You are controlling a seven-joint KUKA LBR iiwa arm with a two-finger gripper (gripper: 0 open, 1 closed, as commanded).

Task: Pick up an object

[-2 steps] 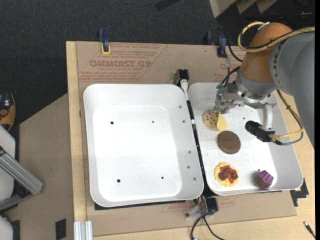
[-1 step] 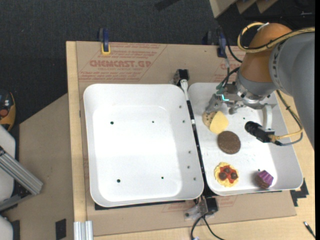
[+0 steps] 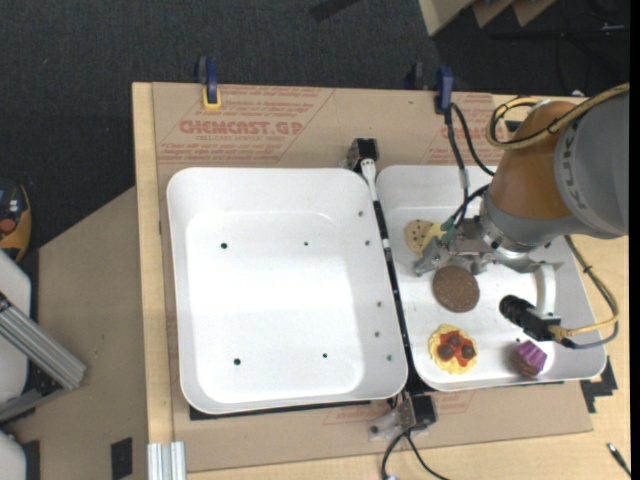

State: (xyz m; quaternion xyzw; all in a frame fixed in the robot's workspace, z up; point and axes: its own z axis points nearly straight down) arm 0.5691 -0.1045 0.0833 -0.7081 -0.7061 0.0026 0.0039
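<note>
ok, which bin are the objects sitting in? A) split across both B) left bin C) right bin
C: the brown disc, yellow tart toy, purple piece and pale cookie all lie in the right bin, with the gripper over it.

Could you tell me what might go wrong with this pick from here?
The gripper sits between a pale cookie and a brown disc, so it could nudge one while closing on the other. The disc looks flat and may slip. Cables trailing over the right bin could snag.
</note>
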